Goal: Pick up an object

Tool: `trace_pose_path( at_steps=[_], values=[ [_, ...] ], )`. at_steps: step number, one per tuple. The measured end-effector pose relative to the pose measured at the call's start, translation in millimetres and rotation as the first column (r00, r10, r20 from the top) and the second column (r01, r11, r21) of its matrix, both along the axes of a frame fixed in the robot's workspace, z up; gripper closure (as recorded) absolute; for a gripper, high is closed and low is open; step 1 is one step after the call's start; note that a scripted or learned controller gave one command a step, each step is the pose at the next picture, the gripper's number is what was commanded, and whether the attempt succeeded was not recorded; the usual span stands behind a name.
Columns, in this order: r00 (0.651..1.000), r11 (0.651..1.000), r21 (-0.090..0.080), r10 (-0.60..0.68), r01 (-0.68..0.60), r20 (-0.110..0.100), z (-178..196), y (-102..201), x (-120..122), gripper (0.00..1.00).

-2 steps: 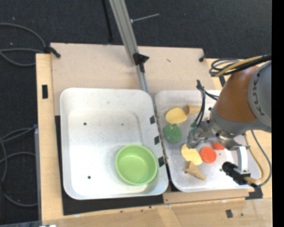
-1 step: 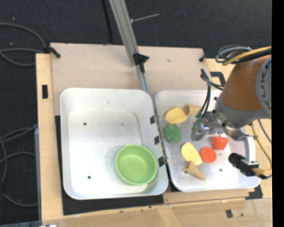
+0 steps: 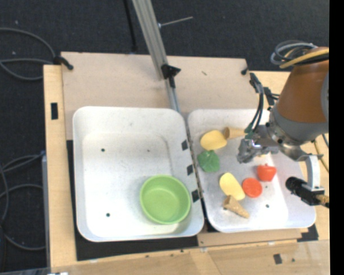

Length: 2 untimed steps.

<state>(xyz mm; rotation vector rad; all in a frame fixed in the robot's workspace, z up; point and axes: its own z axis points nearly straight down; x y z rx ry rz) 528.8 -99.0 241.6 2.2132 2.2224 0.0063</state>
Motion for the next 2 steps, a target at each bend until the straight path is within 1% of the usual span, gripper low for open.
trace_pose_path(
  at_steps=[1,2],
  values=[
    [1.000,1.000,0.002,0.003,-0.003,-0.006,-3,43,3,1.00],
    [1.000,1.000,0.002,0.004,-0.004,-0.005,-1,90,18,1.00]
  ],
)
